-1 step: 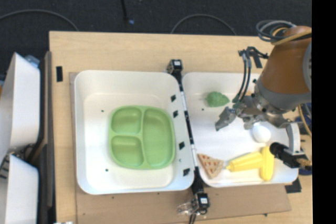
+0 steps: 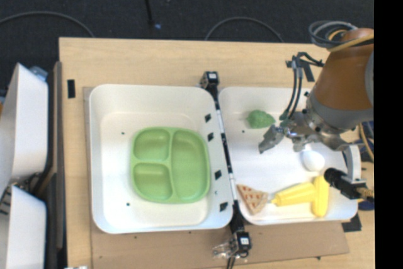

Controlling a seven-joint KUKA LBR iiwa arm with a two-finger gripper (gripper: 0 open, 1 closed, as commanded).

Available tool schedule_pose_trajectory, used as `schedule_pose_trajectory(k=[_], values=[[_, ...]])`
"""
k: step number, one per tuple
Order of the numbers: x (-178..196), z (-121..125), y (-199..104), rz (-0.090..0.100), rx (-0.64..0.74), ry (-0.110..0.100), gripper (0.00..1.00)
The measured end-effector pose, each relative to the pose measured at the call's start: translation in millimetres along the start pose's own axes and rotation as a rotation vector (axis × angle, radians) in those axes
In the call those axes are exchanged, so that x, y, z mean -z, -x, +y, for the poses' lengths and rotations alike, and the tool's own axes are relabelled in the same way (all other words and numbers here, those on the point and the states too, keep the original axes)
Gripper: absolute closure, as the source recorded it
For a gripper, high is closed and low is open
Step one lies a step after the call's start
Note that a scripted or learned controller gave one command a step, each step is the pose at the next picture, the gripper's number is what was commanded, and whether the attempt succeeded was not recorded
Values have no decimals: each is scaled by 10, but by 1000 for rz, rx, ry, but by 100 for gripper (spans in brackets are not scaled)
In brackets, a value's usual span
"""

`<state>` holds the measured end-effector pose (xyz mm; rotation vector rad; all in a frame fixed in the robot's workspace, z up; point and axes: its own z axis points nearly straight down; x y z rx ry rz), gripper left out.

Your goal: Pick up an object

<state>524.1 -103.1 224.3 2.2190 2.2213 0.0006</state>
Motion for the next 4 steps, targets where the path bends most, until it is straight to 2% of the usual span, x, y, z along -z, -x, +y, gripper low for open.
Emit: schedule_pose_trajectory(k=[1,2,3,4], values=[[-632,18,-11,1,-2,-6,0],[-1058,4,-15,1,-4,-6,0],[-1245,3,-4,0,-4,-3,0],[-1130,15,2,1,-11,1,100]])
